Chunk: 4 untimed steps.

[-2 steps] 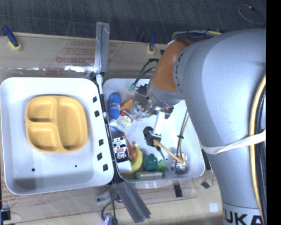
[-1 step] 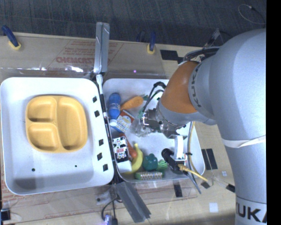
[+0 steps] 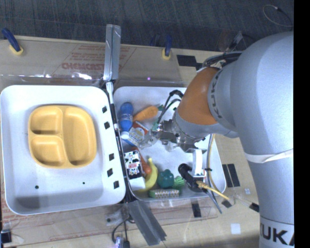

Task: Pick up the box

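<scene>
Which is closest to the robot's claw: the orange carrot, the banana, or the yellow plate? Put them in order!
From the gripper:
1. Carrot, just above it in the right bin.
2. Banana, lower in that bin.
3. Yellow plate, far away in the left bin.

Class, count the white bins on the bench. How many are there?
2. The left bin holds a yellow divided plate; the right bin holds the small items under the arm.
</scene>
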Motion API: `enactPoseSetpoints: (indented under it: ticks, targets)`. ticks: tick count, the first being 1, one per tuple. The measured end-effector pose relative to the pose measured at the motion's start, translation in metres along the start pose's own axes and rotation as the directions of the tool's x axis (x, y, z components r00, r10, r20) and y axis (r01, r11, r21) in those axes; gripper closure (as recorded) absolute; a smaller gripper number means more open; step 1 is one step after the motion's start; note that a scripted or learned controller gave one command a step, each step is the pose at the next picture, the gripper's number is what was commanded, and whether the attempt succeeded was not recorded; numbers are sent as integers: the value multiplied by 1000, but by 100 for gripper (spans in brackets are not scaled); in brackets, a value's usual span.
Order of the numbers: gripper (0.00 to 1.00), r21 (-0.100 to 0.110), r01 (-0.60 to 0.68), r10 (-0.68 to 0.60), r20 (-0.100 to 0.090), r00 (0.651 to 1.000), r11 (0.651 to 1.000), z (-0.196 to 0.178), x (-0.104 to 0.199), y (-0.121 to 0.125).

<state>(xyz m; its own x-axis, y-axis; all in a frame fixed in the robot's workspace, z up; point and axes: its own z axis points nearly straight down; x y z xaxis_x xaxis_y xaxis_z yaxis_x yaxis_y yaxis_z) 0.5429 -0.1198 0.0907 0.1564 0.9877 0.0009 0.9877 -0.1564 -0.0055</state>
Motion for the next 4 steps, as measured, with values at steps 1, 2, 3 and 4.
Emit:
enactPoseSetpoints:
  ticks: [1,2,3,4]
  targets:
    - [0,-4,150,-150,2,989,989,-1,32,27]
    - [100,-3,153,-153,2,988,988,-11,32,27]
    - [100,-3,-123,123,0,992,992,-131,95,46]
    - [100,3,-402,402,2,916,916,-99,59,-24]
